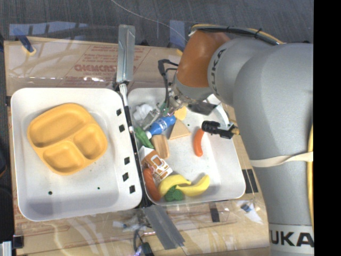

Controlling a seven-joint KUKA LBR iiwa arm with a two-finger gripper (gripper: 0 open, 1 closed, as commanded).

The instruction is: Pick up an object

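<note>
Hand (169, 106) sits low at the far side of the right bin (234, 167), over a blue-and-white bottle (161, 125); its state can't be told. Bottle looks light, stiff, smooth plastic, probably slippery; best pinched across its middle, clear of the neighbouring toy food.

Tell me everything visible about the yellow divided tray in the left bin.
The yellow divided tray looks like smooth moulded plastic with rounded corners. It has three recessed compartments, one long and two smaller. It lies flat, right side up and turned at an angle, on the floor of the left bin, towards that bin's upper left. Nothing lies in it, and only the bin floor touches it.
</note>
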